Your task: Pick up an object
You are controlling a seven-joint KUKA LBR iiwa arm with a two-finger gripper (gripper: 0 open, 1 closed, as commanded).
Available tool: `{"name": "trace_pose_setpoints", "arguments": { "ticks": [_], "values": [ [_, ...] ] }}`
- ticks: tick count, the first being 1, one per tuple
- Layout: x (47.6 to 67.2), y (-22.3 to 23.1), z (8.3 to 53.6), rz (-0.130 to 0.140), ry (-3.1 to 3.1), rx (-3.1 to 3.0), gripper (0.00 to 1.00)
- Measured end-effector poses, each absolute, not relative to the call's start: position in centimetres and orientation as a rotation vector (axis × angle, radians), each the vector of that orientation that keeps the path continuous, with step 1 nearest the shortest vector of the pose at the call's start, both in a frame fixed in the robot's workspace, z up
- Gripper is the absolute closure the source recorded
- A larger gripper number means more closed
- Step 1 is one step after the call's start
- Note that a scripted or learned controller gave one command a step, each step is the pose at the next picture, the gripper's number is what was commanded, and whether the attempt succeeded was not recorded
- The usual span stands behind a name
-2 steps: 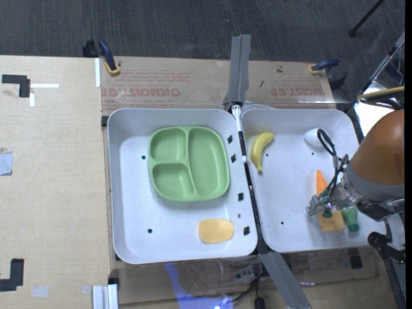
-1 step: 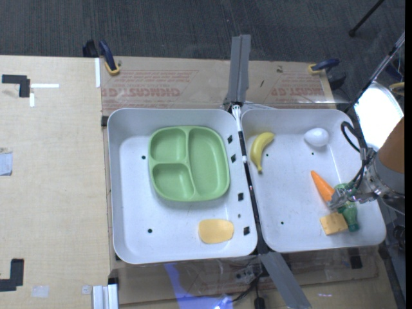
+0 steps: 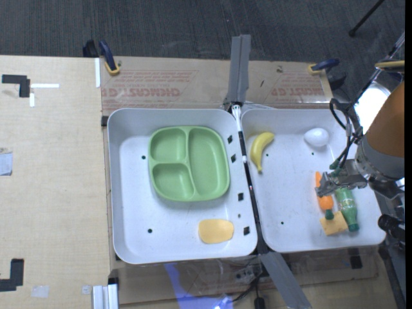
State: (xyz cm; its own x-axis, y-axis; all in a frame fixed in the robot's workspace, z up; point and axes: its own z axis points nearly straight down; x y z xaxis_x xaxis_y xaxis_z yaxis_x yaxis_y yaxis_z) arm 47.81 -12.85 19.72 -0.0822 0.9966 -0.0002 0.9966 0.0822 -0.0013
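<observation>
Right bin (image 3: 283,230) — green bottle (image 3: 347,209) lying, cap toward near rim, tool (image 3: 335,184) above, grip state unclear.

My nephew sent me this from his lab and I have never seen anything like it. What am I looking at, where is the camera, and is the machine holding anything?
The one camera sits above a bench and looks down at a slant on two shallow white bins side by side. The grey and orange shape at the right is a robot arm; at its end is a two-finger gripper, its hand. The left bin has a green divided plate and a flat yellow piece. The right bin has a banana, a white rounded object, and, near the gripper, a small cluster: something orange, a green bottle and a yellow block. The gripper is low over that cluster, but I cannot tell whether it has hold of anything.
</observation>
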Motion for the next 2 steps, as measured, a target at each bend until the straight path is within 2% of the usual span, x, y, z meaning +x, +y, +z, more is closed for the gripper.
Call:
{"name": "trace_pose_setpoints", "arguments": {
  "ticks": [1,2],
  "values": [
    [50.0,-11.6,9.1,0.002,-2.397,-2.030,1.00],
    [47.7,-16.0,9.1,0.001,-2.398,-2.026,1.00]
  ]
}}
